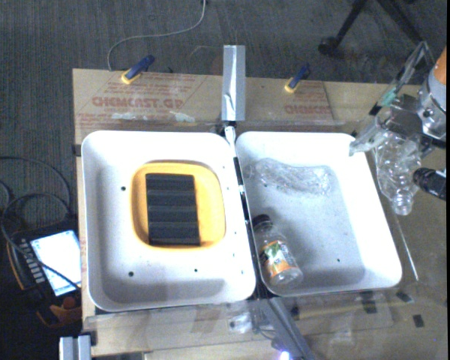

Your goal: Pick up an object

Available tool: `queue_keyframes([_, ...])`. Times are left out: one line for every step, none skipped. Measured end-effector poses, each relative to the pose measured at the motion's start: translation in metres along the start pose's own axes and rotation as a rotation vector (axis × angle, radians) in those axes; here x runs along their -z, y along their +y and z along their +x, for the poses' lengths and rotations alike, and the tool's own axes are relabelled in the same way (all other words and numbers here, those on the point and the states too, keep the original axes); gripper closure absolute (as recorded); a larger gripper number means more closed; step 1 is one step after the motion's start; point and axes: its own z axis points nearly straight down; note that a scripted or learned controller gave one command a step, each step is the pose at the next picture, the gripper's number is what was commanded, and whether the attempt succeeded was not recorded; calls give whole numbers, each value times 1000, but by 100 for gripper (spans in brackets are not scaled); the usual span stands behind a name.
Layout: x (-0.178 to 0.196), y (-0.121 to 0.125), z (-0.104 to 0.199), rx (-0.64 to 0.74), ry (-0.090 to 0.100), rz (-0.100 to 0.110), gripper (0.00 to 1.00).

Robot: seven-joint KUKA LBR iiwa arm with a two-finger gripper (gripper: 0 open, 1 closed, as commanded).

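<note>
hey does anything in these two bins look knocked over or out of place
Yes. A small clear bottle with a dark cap lies on its side in the right bin, against the wall nearest the left bin. Crumpled clear plastic lies near the right bin's far wall.

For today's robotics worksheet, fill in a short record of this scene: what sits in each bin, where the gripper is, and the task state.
left bin: yellow tray with a black ridged block on it
right bin: small bottle with dark cap, lying near the front left; crumpled clear plastic near the back
gripper: over the right bin's right rim, a clear plastic bottle at it; grasp unclear
task state: pickup not confirmed
</note>
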Motion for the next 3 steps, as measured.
queue_keyframes([-182, -10, 50, -53, 2, 4, 100])
queue_keyframes([-182, -9, 50, -54, 2, 3, 0])
queue_keyframes([-211, 19, 69, -105, 1, 3, 0])
